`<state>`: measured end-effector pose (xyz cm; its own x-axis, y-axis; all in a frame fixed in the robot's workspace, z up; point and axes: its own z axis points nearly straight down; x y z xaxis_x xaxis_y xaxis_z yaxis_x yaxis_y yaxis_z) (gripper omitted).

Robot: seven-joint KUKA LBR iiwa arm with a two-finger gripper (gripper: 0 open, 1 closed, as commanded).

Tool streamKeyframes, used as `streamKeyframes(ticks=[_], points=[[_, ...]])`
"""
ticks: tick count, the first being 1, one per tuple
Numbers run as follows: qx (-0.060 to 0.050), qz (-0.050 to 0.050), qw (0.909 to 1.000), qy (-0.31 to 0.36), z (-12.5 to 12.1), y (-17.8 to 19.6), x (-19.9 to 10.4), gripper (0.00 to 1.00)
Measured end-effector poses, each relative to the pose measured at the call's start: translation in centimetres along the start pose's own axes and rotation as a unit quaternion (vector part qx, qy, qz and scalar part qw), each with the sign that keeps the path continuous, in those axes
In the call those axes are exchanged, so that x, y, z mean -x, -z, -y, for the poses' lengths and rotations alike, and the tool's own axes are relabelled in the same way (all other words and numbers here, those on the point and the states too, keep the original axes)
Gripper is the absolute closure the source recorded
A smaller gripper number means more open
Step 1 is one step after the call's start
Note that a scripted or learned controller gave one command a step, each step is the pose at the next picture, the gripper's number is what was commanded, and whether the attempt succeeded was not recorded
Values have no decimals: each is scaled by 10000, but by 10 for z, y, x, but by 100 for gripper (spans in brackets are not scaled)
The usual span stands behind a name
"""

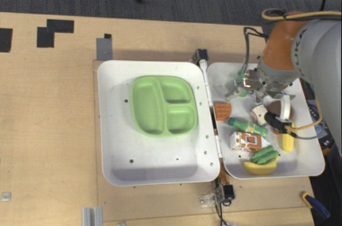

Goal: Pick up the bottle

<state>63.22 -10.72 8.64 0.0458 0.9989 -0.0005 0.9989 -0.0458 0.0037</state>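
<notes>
On the left, the wooden worktop carries a white bin holding a green divided tray, which lies flat near the bin's middle, out of the way of the picking.

The right-hand bin holds the clutter. An orange waffle-like piece lies by the shared wall. Just right of it the bottle, green with what looks like a yellow band, lies on its side, slanting down to the right, free on top and touching a printed carton below it. Near the front rim sit a green leafy toy and a banana, packed close together.

The arm leans in from the right, wrist bent downward over the bin's far half. The tool hovers above and behind the bottle; I cannot tell its state from here.
</notes>
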Motion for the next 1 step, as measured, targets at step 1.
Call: streamKeyframes(ticks=[1], points=[[12,-1,10000,3,-1,11,-1,100]])
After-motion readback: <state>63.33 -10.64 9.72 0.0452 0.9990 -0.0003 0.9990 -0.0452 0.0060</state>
